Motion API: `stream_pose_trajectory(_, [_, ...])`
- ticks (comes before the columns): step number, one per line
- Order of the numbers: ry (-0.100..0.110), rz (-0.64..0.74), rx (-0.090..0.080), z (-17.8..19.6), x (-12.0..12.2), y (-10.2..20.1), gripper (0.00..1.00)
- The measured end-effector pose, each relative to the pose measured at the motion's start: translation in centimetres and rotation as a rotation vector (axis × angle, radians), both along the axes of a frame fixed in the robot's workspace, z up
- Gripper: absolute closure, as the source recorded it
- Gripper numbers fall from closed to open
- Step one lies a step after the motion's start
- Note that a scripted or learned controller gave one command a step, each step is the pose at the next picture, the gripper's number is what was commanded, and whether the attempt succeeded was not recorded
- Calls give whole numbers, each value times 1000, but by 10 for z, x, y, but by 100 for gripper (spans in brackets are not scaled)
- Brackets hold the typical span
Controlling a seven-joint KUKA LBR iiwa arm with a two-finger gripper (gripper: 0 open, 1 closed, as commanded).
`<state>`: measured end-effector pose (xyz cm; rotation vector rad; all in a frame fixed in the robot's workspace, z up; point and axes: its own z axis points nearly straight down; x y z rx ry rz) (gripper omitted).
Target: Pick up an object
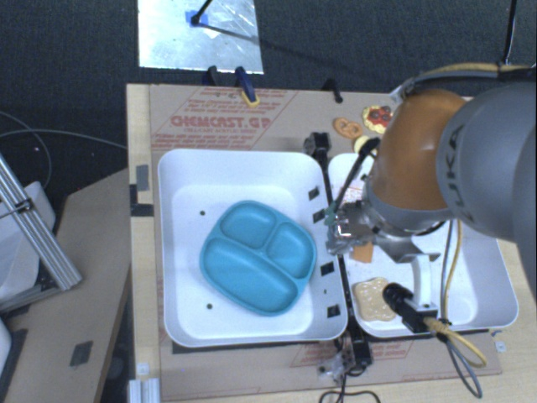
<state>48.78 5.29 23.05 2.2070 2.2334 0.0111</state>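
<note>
The grey arm with its orange band [419, 154] hangs over the right bin [495, 300] and hides most of it. My gripper [342, 232] is low at that bin's left wall, by the divider between the bins. A small orange piece [362, 253] lies right beside the gripper; whether it is between the fingers is hidden. A tan, toast-like piece [372, 299] rests on the right bin's floor nearer the front. In the left bin [180, 191] lies a blue divided plate [258, 257].
Behind the right bin, on the cardboard, lie a pretzel-like piece [346, 128] and a red and yellow piece [377, 116]. A blue-handled clamp [245, 86] sits at the cardboard's far edge. A metal sheet [200, 23] lies beyond it.
</note>
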Motion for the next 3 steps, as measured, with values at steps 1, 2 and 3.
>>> stream_pose_trajectory(1, [10, -4, -3, -49, -2, 33, 100])
stream_pose_trajectory(2, [-15, -2, 3, 135, 33, 80, 100])
stream_pose_trajectory(3, [-15, -3, 4, 295, 53, 120, 100])
